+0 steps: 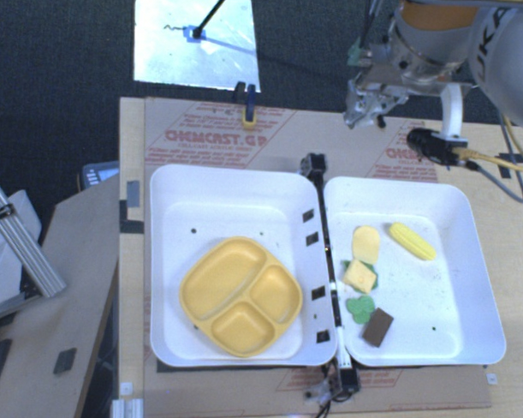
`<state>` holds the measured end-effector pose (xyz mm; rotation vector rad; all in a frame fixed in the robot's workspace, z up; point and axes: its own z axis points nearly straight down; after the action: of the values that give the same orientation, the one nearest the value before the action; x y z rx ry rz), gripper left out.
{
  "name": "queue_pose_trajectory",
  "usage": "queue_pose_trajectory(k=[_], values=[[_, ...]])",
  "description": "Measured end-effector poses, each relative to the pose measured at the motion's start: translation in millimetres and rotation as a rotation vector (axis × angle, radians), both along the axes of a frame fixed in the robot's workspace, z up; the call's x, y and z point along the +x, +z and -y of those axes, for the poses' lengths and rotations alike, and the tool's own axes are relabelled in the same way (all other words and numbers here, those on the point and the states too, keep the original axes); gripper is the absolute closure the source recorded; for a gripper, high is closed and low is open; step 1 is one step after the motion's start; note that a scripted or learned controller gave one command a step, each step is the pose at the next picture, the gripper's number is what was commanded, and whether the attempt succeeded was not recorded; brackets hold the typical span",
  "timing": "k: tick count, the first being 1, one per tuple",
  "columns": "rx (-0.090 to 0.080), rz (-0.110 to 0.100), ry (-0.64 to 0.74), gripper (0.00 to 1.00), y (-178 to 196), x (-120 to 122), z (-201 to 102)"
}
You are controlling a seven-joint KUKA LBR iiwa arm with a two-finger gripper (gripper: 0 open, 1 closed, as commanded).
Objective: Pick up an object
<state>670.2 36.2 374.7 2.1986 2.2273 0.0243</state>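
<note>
My gripper hangs high above the back edge of the right bin, with nothing between its fingers. In that bin lie a yellow corn cob, a pale yellow rounded piece, a yellow block on a green bit, a green leafy piece and a brown block. The left bin holds a yellow divided plate.
A black divider with clips runs between the two bins. A yellow and blue clamp stands behind the left bin on the brown board. A shiny metal sheet lies further back. A metal rail sits at the far left.
</note>
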Motion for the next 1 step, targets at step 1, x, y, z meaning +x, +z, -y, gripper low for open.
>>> queue_pose_trajectory(k=[1], values=[[0.001,-0.006,-0.001,1.0,90.0,-1.5,-54.9]])
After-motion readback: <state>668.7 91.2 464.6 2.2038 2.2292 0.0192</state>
